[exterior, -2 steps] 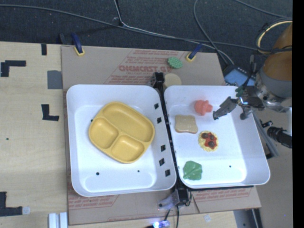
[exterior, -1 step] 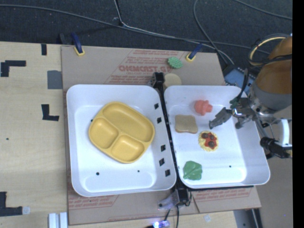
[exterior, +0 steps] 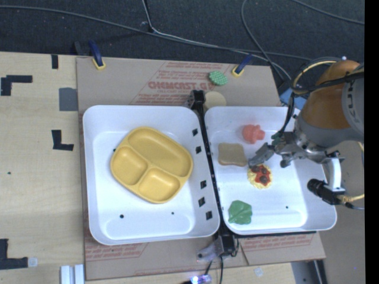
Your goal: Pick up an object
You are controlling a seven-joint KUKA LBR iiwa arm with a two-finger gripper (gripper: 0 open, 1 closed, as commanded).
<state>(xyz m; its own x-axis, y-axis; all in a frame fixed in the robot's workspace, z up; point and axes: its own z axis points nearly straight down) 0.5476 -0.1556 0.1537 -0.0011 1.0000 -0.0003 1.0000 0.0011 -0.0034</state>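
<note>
Reaching in from your right, the gripper (exterior: 259, 160) hangs over the right bin (exterior: 296, 218), just above the yellow-and-red item (exterior: 261, 177) and beside the tan piece (exterior: 231, 154); you cannot tell its finger state.

Glossy yellow plastic tray (exterior: 151, 164) in smooth white plastic bin (exterior: 98, 158).

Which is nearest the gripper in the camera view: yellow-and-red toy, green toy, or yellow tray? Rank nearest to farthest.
From the gripper:
1. Yellow-and-red toy, right bin, just below the gripper tip in the image.
2. Green toy, right bin, near its front edge.
3. Yellow tray, left bin, across the divider.
</note>
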